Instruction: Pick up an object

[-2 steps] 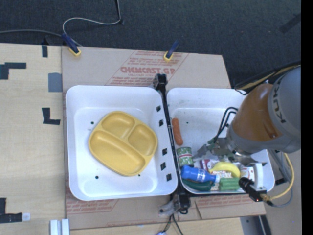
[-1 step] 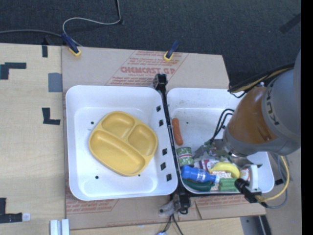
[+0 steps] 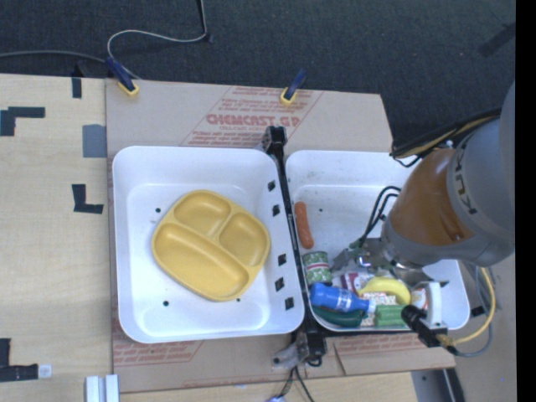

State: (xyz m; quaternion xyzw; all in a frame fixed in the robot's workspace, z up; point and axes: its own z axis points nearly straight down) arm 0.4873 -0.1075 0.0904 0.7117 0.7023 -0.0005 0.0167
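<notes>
A small heap of objects lies in the near corner of the right bin (image 3: pixel 335 170): a yellow banana (image 3: pixel 387 288), a blue bottle (image 3: pixel 337 298) lying on its side with a dark green item (image 3: pixel 339 316) under it, a green-labelled can (image 3: pixel 316 267), and a green and white packet (image 3: pixel 387 314) at the near wall. These things touch or overlap one another. An orange, carrot-like piece (image 3: pixel 303 225) lies apart from the heap, further back, just beside the wall that divides the two bins.

The gripper (image 3: pixel 362 258) hangs over the heap, close to the can and the banana. It is dark and partly hidden under the arm's wrist, so whether it is spread or closed cannot be told, and nothing can be seen held in it. The grey arm with its orange band (image 3: pixel 423 203) reaches in from the right and covers much of the right bin.

The left bin (image 3: pixel 134 224) holds a yellow divided tray (image 3: pixel 211 244), lying flat near its middle and turned at a slant. Both bins rest on a sheet of brown cardboard (image 3: pixel 243 115), held at its far edge by two blue and yellow clamps (image 3: pixel 122 77)
</notes>
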